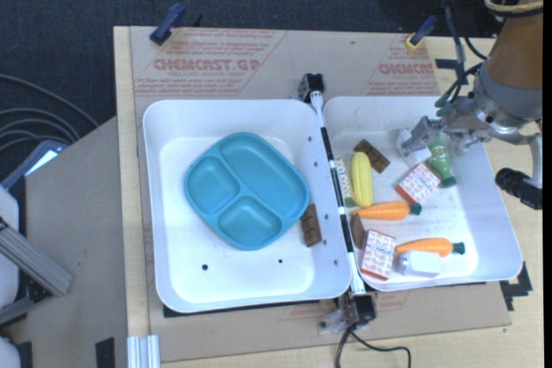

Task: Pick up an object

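Observation:
My gripper (pixel 434 140) hangs low over the back of the right bin (pixel 492 224), at the end of the grey arm with its orange band (pixel 521 47). A green bottle (pixel 442 165) lies right under and just in front of it; I cannot see whether they touch. Nearby in this bin lie a yellow corn cob (pixel 362 177), a brown bar (pixel 372 155), a red and white carton (pixel 418 184) and an orange carrot (pixel 383 211).
Towards the right bin's front are a second red and white carton (pixel 377 255), another carrot (pixel 425 247) on a white piece (pixel 417 265), and a brown bar (pixel 356 229). The left bin (pixel 164 211) holds a blue divided plate (pixel 247 190) and a brown bar (pixel 310 226).

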Robot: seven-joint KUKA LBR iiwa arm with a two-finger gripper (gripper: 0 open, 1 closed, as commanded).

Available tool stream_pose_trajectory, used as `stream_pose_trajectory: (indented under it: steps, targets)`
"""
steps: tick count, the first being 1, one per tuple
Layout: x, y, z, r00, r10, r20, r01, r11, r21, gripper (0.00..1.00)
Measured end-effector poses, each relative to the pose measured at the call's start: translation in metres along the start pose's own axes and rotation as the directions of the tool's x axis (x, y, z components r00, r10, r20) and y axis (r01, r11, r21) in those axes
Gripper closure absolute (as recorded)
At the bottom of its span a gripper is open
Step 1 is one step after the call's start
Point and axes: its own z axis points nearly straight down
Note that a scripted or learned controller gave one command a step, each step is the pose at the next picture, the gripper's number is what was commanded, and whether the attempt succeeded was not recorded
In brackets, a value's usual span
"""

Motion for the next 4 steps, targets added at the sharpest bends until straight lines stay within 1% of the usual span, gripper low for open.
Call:
stream_pose_trajectory:
  steps: [1,2,3,4]
  targets:
    - [-0.026,-0.003,0.117,1.000,0.001,0.002,-0.001,1.000,-0.005,0.00]
    - [0.028,-0.013,0.122,1.000,0.004,0.013,-0.004,1.000,-0.017,0.00]
    - [0.027,0.032,0.122,1.000,0.003,0.010,-0.003,1.000,-0.011,0.00]
    - [0.026,0.003,0.122,1.000,0.001,0.010,-0.001,1.000,-0.017,0.00]
